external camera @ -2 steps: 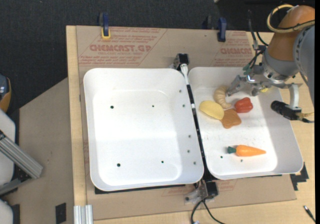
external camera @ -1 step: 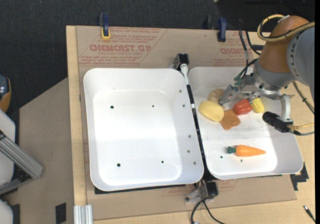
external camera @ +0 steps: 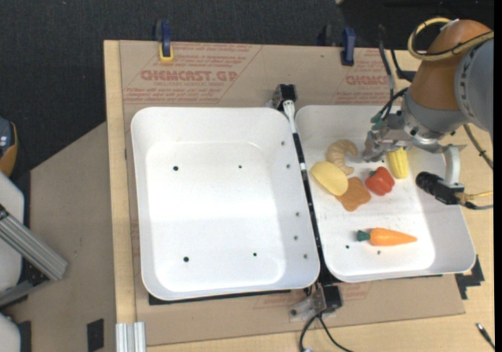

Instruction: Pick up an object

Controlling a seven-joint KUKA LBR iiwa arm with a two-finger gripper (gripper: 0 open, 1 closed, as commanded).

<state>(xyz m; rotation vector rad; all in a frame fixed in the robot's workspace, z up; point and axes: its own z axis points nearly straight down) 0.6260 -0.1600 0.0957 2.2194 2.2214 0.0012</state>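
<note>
Gripper (external camera: 376, 146) low in right bin (external camera: 447, 252), beside beige piece (external camera: 340, 152) and corn (external camera: 398, 162); jaws' state unclear; carrot (external camera: 390, 237) apart, nearer front.

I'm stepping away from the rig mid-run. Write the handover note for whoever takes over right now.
Gripper: low in the right bin, at the far end of the toy food pile; grasp state unclear, nothing seen held.
Things, all in the right bin: corn cob, tomato, beige shell-like piece, yellow piece, brown piece, carrot apart near the front.
Done: approach only.
Left: grasp an object and lift it.
</note>
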